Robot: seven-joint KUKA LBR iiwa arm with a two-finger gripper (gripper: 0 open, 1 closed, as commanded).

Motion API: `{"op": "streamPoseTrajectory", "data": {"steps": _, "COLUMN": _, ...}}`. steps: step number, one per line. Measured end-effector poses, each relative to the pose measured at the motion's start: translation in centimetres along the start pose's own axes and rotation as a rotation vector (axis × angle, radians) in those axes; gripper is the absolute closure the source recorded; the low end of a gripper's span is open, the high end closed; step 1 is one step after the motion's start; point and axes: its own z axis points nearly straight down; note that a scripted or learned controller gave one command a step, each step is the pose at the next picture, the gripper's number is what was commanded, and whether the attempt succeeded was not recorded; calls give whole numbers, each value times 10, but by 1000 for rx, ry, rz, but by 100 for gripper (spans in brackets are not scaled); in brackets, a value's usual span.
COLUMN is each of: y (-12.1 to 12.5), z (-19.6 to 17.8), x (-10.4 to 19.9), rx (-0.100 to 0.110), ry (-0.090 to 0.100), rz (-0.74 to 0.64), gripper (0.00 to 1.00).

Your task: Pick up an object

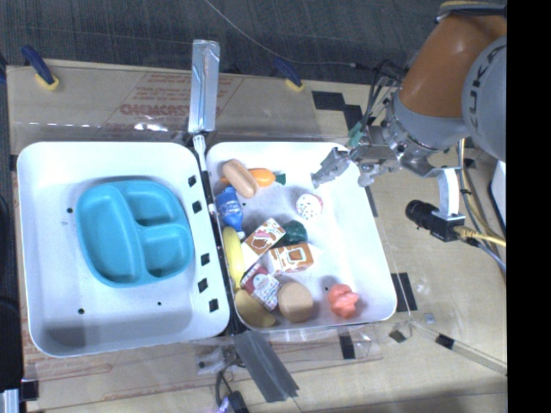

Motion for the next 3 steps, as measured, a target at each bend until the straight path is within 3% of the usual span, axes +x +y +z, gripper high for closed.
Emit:
{"op": "streamPoseTrajectory", "data": {"steps": 1, "y": 1, "z": -10, "x": 1, "rx": 1, "ry": 0, "rz": -6, "gripper": 100}}
{"op": "streamPoseTrajectory", "data": {"steps": 2, "y": 1, "z": -10, "x": 1, "rx": 1, "ry": 0, "rz": -6, "gripper": 0}}
{"op": "streamPoseTrajectory", "data": {"steps": 3, "y": 13, "z": 146, "x": 0, "rx": 1, "ry": 1, "rz": -295, "gripper": 0}}
